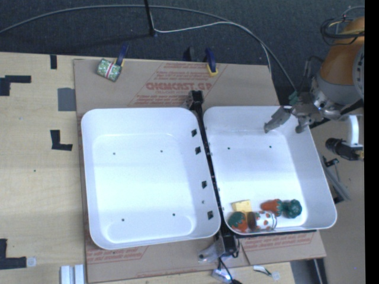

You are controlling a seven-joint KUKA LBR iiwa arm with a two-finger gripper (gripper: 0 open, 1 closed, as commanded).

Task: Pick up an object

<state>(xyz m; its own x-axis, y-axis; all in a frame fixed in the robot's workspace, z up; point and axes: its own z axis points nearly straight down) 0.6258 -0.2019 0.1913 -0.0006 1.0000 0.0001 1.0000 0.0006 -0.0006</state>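
Several small objects lie clustered at the near edge of the right bin point(249, 135): a yellow block point(241, 206), an orange-red piece point(270, 206), a dark teal ball point(291, 208), a green and orange piece point(237, 220) and a white piece with red spots point(265, 220). My gripper point(287, 124) hangs over the far right corner of that bin, well away from the cluster. Its two grey fingers point(275, 122) are spread apart with nothing between them, so it is open. The orange band of the arm point(342, 64) is at the right edge.
The left bin point(142, 123) sits beside the right one, with a black divider strip point(204, 158) between them. A small green striped object point(109, 69) rests on the cardboard behind the left bin. Blue clamps point(210, 59) hold the board's far edge.
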